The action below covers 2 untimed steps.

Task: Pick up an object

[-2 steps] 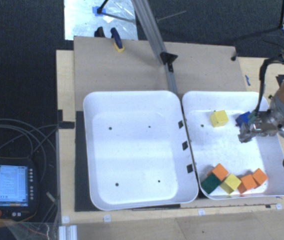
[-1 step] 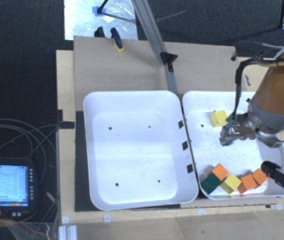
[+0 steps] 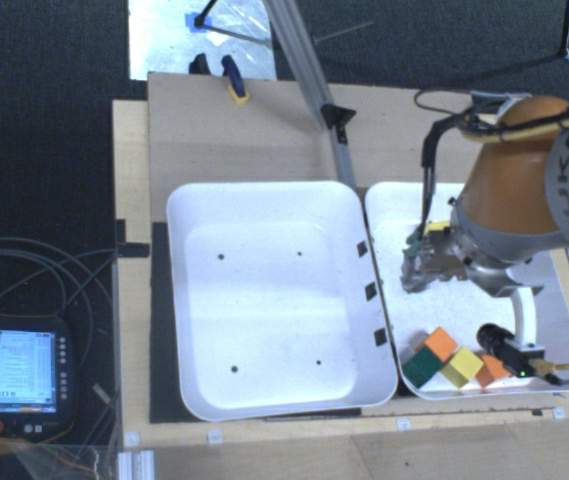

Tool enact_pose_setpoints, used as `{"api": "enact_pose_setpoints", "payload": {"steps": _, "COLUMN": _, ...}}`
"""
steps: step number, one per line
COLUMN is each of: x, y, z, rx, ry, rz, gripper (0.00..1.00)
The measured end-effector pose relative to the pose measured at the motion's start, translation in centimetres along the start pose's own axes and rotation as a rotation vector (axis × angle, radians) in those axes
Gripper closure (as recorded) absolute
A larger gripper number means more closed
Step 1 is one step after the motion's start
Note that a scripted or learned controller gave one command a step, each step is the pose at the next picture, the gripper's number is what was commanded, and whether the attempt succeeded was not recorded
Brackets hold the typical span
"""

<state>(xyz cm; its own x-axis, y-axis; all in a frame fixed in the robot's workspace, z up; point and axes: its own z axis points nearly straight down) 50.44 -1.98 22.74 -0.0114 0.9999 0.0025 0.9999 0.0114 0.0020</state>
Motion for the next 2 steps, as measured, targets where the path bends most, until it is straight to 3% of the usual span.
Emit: {"api": "enact_pose_setpoints", "payload": {"steps": 2, "x": 10.1, "y": -1.7, "z": -1.1, "rx": 0.001, "ry": 0.000, "rz": 0.000, "gripper": 1.00}}
